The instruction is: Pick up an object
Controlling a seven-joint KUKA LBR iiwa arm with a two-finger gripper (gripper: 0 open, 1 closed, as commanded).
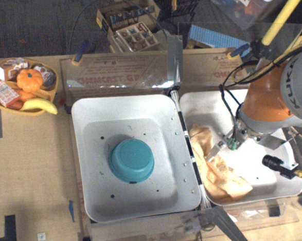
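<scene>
1. End effector [230, 144] hangs low in the right shallow white bin [279, 188], beside a crumpled tan cloth [216, 169]; grip state unclear.
2. Teal round plastic bowl [132, 160] sits overturned in the left white bin [89, 121].

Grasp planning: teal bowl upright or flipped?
Flipped, it seems: the teal bowl in the left bin shows a flat base circle, no hollow interior.

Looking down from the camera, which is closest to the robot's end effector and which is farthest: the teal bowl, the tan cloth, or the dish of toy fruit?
From the end effector in the right bin:
1. Tan cloth, crumpled in the same bin, just to its left.
2. Teal bowl, upside down in the middle of the left bin.
3. Dish of toy fruit, on the bench at the far left corner.
</scene>
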